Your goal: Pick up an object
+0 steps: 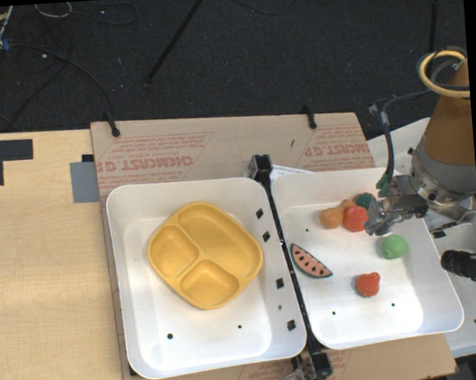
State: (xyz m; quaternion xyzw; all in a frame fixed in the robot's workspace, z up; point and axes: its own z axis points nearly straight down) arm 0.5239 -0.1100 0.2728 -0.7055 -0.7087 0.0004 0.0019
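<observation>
Reaching in from the right of the camera view, the grey arm (447, 140) with its orange band is seen above the right bin (428, 318), and the gripper (381, 215) is held low over the bin's upper right part. Whether the jaws are apart or together cannot be told, since they are blurred and partly masked by the wrist. Just left of the gripper a red round toy (355, 218) is found, touching or nearly touching it, with an orange round toy (332, 216) beside that on the left and a small dark green piece (362, 201) just above. A light green ball (394, 246) is placed below the gripper, apart from it. A red strawberry-like toy (368, 284) lies lower in the same bin, and a watermelon slice (311, 264) is laid near the bin's left wall. In the left bin (142, 332) a yellow divided plate (204, 254) is set, tilted on the diagonal, with three compartments. Both bins are carried on a cardboard sheet (218, 150) that rests on the pale wooden tabletop (40, 282), where grey and dark blue patches (6, 158) are marked
</observation>
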